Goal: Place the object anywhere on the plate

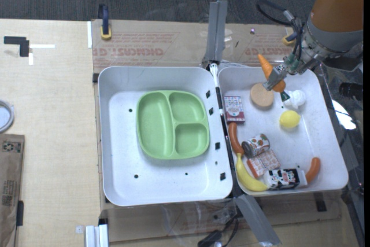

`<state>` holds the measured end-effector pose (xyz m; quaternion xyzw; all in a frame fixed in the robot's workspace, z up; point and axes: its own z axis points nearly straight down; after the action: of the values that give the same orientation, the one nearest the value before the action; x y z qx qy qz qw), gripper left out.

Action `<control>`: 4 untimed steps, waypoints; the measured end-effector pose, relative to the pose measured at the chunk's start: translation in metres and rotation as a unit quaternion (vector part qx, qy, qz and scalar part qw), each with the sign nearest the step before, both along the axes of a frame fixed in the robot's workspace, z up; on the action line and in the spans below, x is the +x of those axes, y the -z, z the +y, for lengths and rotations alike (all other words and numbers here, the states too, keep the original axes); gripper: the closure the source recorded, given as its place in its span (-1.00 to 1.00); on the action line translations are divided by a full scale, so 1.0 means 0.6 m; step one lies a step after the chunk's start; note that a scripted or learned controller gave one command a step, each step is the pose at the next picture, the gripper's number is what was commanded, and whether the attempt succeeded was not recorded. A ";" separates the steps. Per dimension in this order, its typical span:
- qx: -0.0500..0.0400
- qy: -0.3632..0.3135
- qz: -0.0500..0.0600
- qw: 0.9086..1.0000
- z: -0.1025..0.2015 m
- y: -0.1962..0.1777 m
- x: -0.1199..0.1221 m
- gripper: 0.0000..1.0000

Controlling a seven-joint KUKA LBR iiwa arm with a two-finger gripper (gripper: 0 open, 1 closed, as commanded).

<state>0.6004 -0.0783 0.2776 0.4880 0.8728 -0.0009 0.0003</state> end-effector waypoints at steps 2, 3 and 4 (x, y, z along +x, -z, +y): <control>0.001 -0.040 0.001 0.999 0.133 0.144 0.013 1.00; 0.000 -0.010 0.000 1.000 0.245 0.145 0.013 1.00; 0.000 -0.010 0.000 1.000 0.245 0.145 0.013 -1.00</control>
<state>0.6081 0.0688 0.1909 0.4790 0.8778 -0.0008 0.0001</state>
